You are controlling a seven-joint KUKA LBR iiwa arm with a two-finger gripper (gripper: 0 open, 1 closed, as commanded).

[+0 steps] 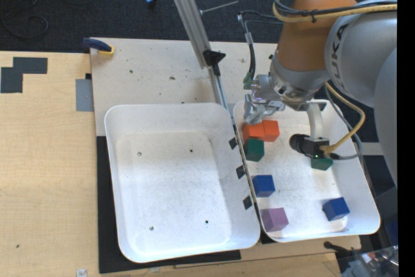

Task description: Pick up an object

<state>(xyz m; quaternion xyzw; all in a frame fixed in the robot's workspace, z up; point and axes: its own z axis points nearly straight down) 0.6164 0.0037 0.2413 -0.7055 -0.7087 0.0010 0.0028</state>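
Gripper (pixel 258 110) sits low over the right bin (pixel 363 217), orange block (pixel 262 130) just beneath and toward the camera — touching, apparently (jaws' spread I cannot tell), its long side running left-right.

Two white bins (pixel 123 133); blocks: two blue (pixel 263 185), two green (pixel 254 150), one orange (pixel 262 131), one purple (pixel 274 218)

arm (pixel 350 29) cut off at 3 o'clock edge, base out of frame. wrist covers right bin's (pixel 363 217) 12 o'clock rim. gripper (pixel 258 115) fingertips blocked by wrist body, against orange block (pixel 262 131), spread unreadable. green block (pixel 321 163) half hidden under black fitting (pixel 305 143).
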